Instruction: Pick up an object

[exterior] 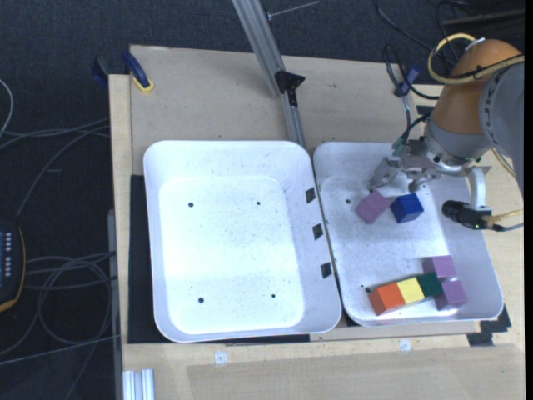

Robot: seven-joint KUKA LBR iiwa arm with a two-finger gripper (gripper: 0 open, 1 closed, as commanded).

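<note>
In the right bin (466, 248) lie a purple block (372, 207) and a blue cube (406, 207), side by side near its back half. My gripper (398, 176) hangs just behind and above them, its fingers spread and nothing between them. Near the bin's front edge a multicoloured block bar (405, 292) in orange, yellow and green lies flat. Beside its right end sit two purple blocks (445, 278).
The left bin (166, 173) stands beside the right one, joined by dark clips (316, 230). A slanted metal pole (266, 48) rises behind the bins. Cables lie on the floor at left, and a blue-yellow clamp (137, 72) grips the bench's back left corner.
</note>
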